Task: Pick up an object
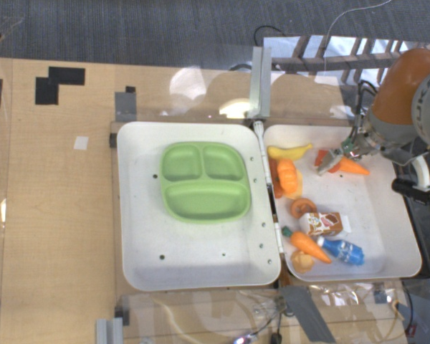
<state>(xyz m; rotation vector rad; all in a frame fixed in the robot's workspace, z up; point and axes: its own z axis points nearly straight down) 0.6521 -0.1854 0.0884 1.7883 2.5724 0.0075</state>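
The right bin (387, 213) holds several toy foods. My gripper (338, 158) is down at the bin's far side, reaching in from the right under the orange wrist band. It sits right at a small red piece (322, 160) and an orange carrot (354, 168) that lies just right of it. Whether either one is gripped is hidden by the gripper body. A yellow banana (289, 150) lies to the left of the gripper, with an orange pepper (289, 178) below it.
Nearer the front of the right bin lie a round brown-orange piece (303, 208), a brown and white packet (323, 223), a second carrot (309, 246), a blue bottle (345, 251) and a small tan ball (302, 261). A green divided plate (204, 181) rests in the left bin (140, 249).
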